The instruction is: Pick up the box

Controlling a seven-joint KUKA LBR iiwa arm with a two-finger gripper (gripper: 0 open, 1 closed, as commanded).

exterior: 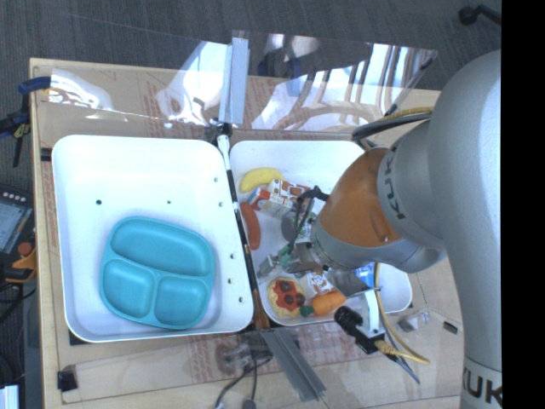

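The right-hand shallow white bin (255, 156) is being occupied by the grey arm with the orange wrist band (366, 207), which is being extended in from the right and is lowered over the middle of that bin. The two-finger gripper (298, 247) is being presented low among the clutter, close to the bin floor. How far the claw is opened cannot be told, and nothing is being shown clearly held within it.

The small red-and-white printed cardboard box (279, 196) is being seen at the back of the right bin, just beside the yellow plastic banana (260, 178) and just above the gripper. It is being left lying in the bin, apparently apart from the gripper, although the contact region is being partly hidden by the wrist.

Other items are being kept in the same bin: a slim red sausage-shaped toy (251, 225) beside the dividing wall, a round toy pizza slice (286, 296) near the front edge, and an orange carrot-like toy (327, 302) beside it. The left-hand shallow white bin (77, 169) is being occupied by a turquoise three-compartment plastic tray (157, 271).

As a judgement, the task is being regarded as early: an approach is being made, but no grasp or lift is being evidenced. Closure on the box and its raising clear of the bin are being left to do.
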